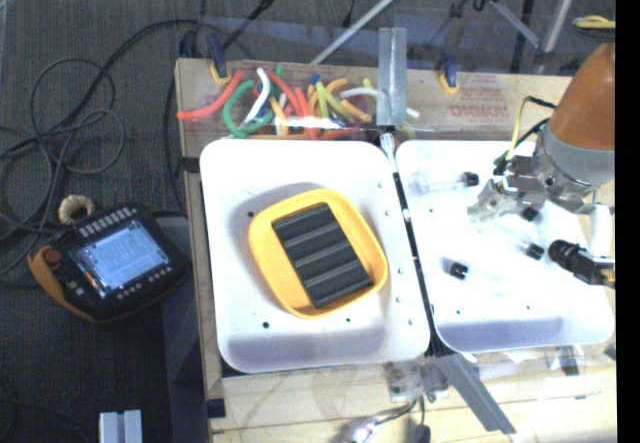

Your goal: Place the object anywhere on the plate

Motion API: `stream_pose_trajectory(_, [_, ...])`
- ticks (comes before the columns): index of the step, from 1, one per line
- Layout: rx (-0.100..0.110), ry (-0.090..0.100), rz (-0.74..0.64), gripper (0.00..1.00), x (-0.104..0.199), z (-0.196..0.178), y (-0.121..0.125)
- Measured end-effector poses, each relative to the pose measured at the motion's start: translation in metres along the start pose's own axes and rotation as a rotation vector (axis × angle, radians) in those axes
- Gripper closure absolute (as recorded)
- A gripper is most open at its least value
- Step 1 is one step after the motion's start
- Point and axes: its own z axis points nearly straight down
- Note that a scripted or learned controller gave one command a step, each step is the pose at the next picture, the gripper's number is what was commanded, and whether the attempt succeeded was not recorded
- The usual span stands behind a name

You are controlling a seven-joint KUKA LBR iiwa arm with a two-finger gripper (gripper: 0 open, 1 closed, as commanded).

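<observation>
Yellow plate (262, 249) with a black ridged insert sits in the left bin (228, 331). The gripper (515, 193) hangs over the right bin (520, 326), where a small dark object (456, 269) lies near its middle, apart from it; I cannot tell how the jaws stand. Risks: a missed grasp on something so small, or a drop at the bin walls during the carry.

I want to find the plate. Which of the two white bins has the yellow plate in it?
The left shallow white bin holds the yellow plate; the right white bin sits under the gripper.
</observation>
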Motion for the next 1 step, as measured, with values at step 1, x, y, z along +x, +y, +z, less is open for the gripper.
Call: stream_pose_trajectory(1, [0.000,0.000,0.000,0.00,0.0000,0.0000,0.0000])
